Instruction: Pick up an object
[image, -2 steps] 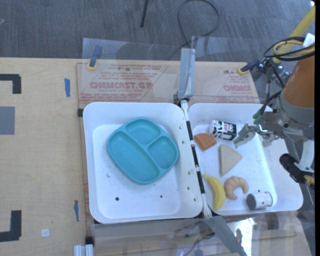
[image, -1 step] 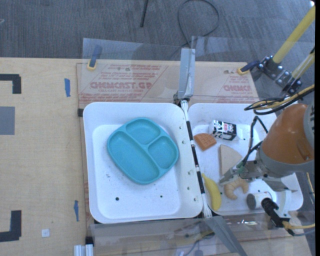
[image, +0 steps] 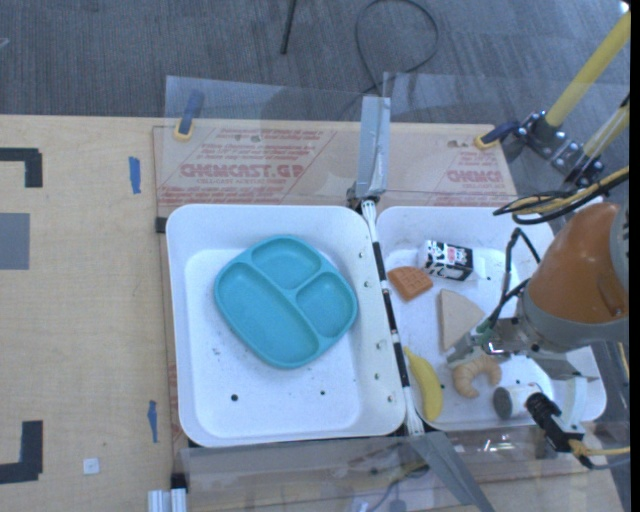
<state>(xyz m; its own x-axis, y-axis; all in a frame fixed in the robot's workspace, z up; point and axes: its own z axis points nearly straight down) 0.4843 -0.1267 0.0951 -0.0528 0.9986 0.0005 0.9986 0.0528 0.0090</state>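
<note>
1. The right-hand shallow white bin (image: 478, 225) holds the pickable things; the left-hand shallow white bin (image: 200, 330) holds a turquoise three-compartment plastic plate (image: 285, 300).
2. The grey two-finger gripper (image: 487, 345) hangs low in the right bin, just above a small tan croissant-shaped toy (image: 476, 373) at the near side and beside a pale beige wedge-shaped piece (image: 458, 317). Whether its tips are spread or pressed together cannot be told from this slant, and nothing shows between them.
3. The croissant looks the likeliest target. It is probably light, hollow, stiff plastic with a smooth, rounded skin, so it may roll or squirt out of a pinch. A grip across its thick middle, square to the curve, seems safest.
4. The wedge lies flat, offering little height; its narrow edges would be the place to take it.
5. Other choices:
   - a yellow banana-shaped toy (image: 427, 385) against the bin's left wall, hard to straddle;
   - an orange cracker-like square (image: 409, 282), thin and flat;
   - a small black-and-white carton (image: 447, 259) at the far side, boxy and easy to clamp;
   - a small grey pebble-like lump (image: 502, 402), near right.
</note>
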